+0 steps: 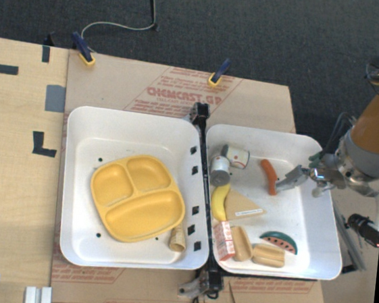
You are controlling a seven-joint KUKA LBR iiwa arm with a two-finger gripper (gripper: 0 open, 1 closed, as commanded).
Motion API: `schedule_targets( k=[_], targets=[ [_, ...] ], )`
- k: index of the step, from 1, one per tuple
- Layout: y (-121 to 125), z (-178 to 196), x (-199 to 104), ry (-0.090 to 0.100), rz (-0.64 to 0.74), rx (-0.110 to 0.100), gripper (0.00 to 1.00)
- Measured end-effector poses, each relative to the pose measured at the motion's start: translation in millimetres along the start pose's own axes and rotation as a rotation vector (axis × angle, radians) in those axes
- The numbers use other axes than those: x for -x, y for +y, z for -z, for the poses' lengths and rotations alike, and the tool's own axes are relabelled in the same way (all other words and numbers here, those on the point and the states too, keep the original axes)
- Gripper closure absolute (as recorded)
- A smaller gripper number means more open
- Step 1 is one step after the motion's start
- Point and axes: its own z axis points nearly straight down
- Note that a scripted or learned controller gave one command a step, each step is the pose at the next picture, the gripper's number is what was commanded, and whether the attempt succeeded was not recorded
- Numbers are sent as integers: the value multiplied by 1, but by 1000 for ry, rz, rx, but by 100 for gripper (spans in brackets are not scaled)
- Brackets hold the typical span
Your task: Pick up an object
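Observation:
My gripper (294, 178) hangs over the right side of the right bin (318, 216), with the grey and orange arm coming in from the right edge. Its tip lies just right of an orange sausage (268, 175), and I cannot tell whether they touch. Also in this bin are a silver can (220, 166), a small white cup (237, 156), a banana (219, 202), a pale cheese wedge (243, 204), a watermelon slice (279, 242), two bread pieces (267, 256) and a pink packet (221, 240).
The left bin (79, 169) holds a yellow divided plate (138, 196) and a small tan piece (177, 240) at its front right corner. A black divider (200, 176) runs between the bins. Both bins sit on cardboard clamped at the back.

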Motion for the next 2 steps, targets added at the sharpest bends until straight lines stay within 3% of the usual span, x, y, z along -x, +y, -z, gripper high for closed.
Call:
schedule_targets(
  k=[1,2],
  targets=[
    [-1,-129,11,-3,-1,9,0],
    [42,-131,-43,-2,2,9,0]
  ],
)
